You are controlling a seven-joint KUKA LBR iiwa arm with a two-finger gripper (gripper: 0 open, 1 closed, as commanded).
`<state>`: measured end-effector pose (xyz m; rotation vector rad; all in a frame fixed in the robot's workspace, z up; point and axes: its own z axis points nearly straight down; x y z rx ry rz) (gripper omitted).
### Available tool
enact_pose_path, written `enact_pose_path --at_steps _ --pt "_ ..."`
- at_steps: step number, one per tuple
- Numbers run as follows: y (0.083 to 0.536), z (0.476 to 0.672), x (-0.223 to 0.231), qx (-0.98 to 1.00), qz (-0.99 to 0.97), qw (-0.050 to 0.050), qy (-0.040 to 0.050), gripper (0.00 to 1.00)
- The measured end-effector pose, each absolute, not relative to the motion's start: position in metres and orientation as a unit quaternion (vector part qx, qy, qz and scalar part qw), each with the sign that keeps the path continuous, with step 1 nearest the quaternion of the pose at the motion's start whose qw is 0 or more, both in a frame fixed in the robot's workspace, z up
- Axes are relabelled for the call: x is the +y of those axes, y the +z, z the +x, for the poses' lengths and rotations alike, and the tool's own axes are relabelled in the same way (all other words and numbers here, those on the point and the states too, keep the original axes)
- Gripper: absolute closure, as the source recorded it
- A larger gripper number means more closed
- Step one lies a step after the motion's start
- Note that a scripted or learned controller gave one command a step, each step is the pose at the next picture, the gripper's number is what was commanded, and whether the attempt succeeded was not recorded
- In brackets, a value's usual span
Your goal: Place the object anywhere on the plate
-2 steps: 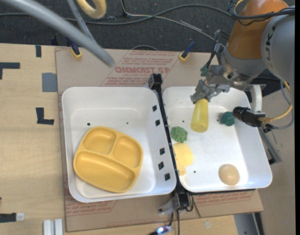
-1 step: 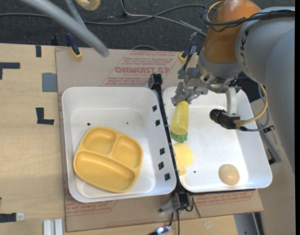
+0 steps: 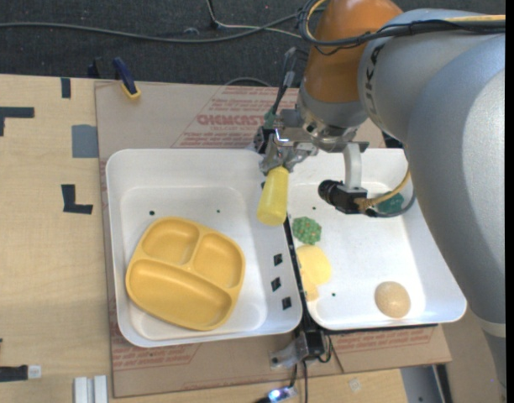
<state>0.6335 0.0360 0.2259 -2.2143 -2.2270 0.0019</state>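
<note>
The gripper (image 3: 278,159), just above the frame's centre, is pinching the top end of a yellow corn-like cylinder (image 3: 273,196) between nearly closed jaws. The cylinder is hanging upright over the seam where the two white bins are meeting. The yellow three-compartment plate (image 3: 186,272) is lying in the left bin (image 3: 118,225), in the lower left of centre, well apart from the cylinder. In the right bin (image 3: 425,259), a green leafy piece (image 3: 306,229), a pale yellow object (image 3: 313,267) and a tan egg-shaped object (image 3: 392,299) are resting toward the lower right.
</note>
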Motion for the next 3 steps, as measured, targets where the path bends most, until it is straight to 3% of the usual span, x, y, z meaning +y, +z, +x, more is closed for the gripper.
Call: enact_pose_path --at_steps 1,2,3 --pt "0.217 0.634 0.093 -0.709 -0.705 0.001 0.0006 1.0" --pt "0.234 0.642 0.104 -0.708 -0.706 0.0 0.0002 1.0" --pt "0.233 0.641 0.104 -0.708 -0.707 0.0 0.0009 0.0"
